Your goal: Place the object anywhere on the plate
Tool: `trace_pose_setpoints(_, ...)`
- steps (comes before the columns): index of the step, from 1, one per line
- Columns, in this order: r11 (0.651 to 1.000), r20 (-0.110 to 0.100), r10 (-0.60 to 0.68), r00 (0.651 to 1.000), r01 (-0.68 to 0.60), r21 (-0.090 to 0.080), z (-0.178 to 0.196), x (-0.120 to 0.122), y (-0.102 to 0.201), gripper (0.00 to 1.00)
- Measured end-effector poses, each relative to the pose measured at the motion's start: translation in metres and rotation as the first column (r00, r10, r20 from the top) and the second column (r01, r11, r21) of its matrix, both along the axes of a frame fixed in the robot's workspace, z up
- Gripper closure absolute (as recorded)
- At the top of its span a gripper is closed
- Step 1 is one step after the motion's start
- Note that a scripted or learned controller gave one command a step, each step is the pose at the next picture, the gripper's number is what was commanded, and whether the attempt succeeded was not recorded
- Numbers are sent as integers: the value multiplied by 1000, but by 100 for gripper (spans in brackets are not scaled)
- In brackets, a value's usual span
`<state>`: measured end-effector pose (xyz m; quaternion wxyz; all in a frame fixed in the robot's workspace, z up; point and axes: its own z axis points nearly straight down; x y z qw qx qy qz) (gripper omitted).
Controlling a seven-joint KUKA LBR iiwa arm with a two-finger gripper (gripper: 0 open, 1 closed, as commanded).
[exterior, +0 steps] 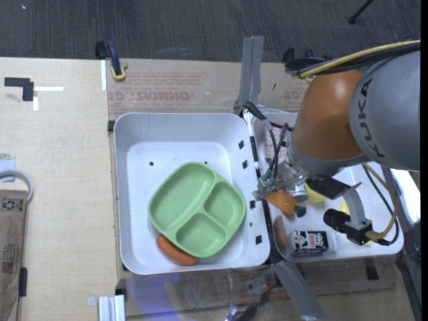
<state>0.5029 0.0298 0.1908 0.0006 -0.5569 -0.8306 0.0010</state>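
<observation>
Nearest the camera, in the right bin (348, 255): a black-and-white carton (309, 241) and a brown piece (279, 229) close against the near-left corner. In the left bin (140, 179), an orange sausage (175, 249) touching the near-left rim of the green plate (197, 209), lying off it on the bin floor. Further in, the plate itself, 3 compartments, all bare, set aslant in the middle of the left bin with white floor showing around most of it. Level with it, the pincer (274, 189) right over the wall shared by the 2 bins, with a small orange object (284, 202) just under it on the right-bin side. Cannot tell whether the pincer is apart, together or clamped on that object; too much cabling and shadow there. Judged step: either lifting out of the right bin or starting the carry across, taking the orange object as the task's thing. Next move, if held: rise enough to clear the shared wall, travel left, lower over any compartment, release. Plenty of landing room on the plate; the tight spot is the wall crossing. Farther back, a yellow item (324, 189) beside the grey arm (348, 112), then bare tabletop (53, 179) to the left.
</observation>
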Motion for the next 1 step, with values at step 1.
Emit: trace_pose_setpoints(1,1000,0,0,1000,0,0,0,0,0,0)
